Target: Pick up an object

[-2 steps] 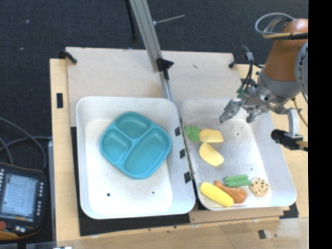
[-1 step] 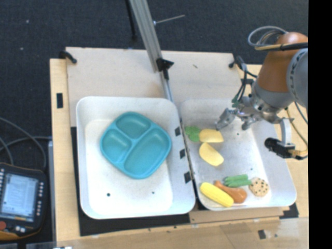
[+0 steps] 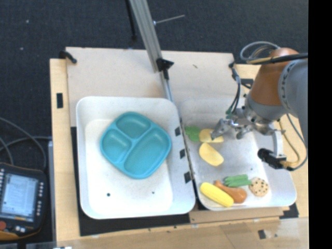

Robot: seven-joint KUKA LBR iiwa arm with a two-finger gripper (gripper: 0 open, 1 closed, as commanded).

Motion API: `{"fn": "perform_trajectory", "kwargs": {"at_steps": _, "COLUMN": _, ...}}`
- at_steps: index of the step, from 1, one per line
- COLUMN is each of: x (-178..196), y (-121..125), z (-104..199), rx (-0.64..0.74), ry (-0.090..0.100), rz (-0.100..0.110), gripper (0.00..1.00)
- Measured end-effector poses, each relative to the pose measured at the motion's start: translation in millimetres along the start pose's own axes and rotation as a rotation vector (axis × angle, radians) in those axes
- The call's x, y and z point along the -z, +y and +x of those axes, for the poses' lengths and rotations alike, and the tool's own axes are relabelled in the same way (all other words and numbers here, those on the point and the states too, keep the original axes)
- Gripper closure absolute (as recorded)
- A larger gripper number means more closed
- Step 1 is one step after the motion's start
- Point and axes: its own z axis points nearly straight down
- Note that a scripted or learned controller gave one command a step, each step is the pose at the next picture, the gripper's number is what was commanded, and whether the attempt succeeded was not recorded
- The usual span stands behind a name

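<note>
The arm (image 3: 275,87) reaches in from the right over the right bin (image 3: 282,188), and its jaws (image 3: 218,132) hang low near the bin's upper left part. Whether they are spread or pressed together cannot be told from this slanted view, and no object can be seen between them.

Just beside the jaws, at their left tip, lies a small yellow piece (image 3: 208,135), touching or nearly touching; contact cannot be judged. Left of that piece sits a green piece (image 3: 192,134). Below the jaws rests a pale yellow wedge (image 3: 211,154). Further below, near the bin's front edge, a yellow banana (image 3: 216,194), an orange carrot with a green top (image 3: 233,187) and a speckled cookie (image 3: 258,187) lie close together.

Well to the left of the jaws, the left bin (image 3: 96,196) holds a blue divided plate (image 3: 136,144). Both bins stand on the desk (image 3: 119,69).
</note>
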Motion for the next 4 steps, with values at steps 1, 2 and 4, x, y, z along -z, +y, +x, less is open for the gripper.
{"fn": "perform_trajectory", "kwargs": {"at_steps": 1, "x": 13.9, "y": 1.7, "z": -0.7, "rx": -0.003, "ry": 0.001, "rz": -0.007, "gripper": 1.00}}
{"fn": "perform_trajectory", "kwargs": {"at_steps": 2, "x": 78.7, "y": 6.2, "z": -3.2, "rx": 0.003, "ry": 0.001, "rz": -0.012, "gripper": 1.00}}
{"fn": "perform_trajectory", "kwargs": {"at_steps": 4, "x": 102.6, "y": 11.8, "z": 49.3, "rx": 0.007, "ry": 0.003, "rz": -0.004, "gripper": 1.00}}
